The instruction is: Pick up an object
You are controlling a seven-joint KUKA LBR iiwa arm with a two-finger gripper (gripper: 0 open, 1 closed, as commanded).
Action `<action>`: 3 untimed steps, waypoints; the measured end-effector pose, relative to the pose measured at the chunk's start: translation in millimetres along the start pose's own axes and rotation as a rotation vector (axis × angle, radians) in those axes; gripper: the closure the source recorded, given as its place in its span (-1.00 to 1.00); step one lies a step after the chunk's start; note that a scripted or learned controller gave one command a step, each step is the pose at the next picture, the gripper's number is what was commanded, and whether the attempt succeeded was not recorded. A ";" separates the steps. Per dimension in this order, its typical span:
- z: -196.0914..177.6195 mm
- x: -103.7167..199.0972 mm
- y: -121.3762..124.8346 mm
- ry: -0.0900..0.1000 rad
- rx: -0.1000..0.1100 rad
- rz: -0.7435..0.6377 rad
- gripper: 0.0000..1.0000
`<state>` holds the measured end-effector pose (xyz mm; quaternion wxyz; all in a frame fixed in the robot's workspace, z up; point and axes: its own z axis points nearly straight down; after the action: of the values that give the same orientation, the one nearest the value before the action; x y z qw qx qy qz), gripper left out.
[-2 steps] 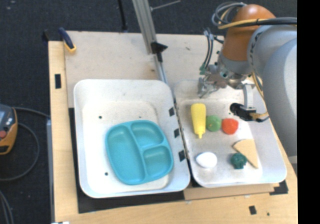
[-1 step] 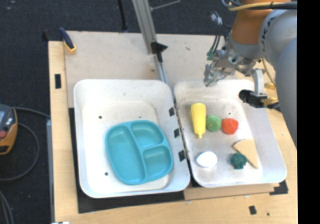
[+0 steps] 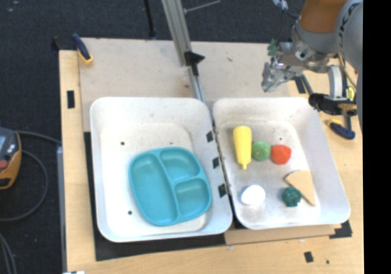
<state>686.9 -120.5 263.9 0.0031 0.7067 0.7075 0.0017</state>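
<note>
Your pick targets sit in the right bin [image 3: 317, 138]: yellow corn [image 3: 242, 146] upright-ish at the left, w/ a green ball [image 3: 261, 151] just beside it and a red ball [image 3: 280, 154] next to that. Nearer the front you've got a white ball [image 3: 252, 195], a dark green piece [image 3: 291, 196] touching a tan wedge [image 3: 302, 183]. Left bin [image 3: 110, 120] holds a blue divided plate [image 3: 170, 185]. End effector [image 3: 275, 77] hovers over the table [image 3: 134, 71] behind the right bin, nothing in it; can't tell its state.

A turquoise divided plate [image 3: 170, 185] is being shown; yellow corn [image 3: 242, 146], green ball [image 3: 261, 151] and orange-red ball [image 3: 280, 154] are being seen in a white bin [image 3: 327, 163].
</note>
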 end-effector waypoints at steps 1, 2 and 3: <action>-34.4 -1.0 1.0 0.001 0.002 -0.002 1.00; -20.0 54.7 -12.8 0.002 0.007 -0.005 1.00; -22.3 103.0 -16.5 0.003 0.007 -0.005 1.00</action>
<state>670.1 -17.5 285.9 -0.0001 0.7048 0.7094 0.0003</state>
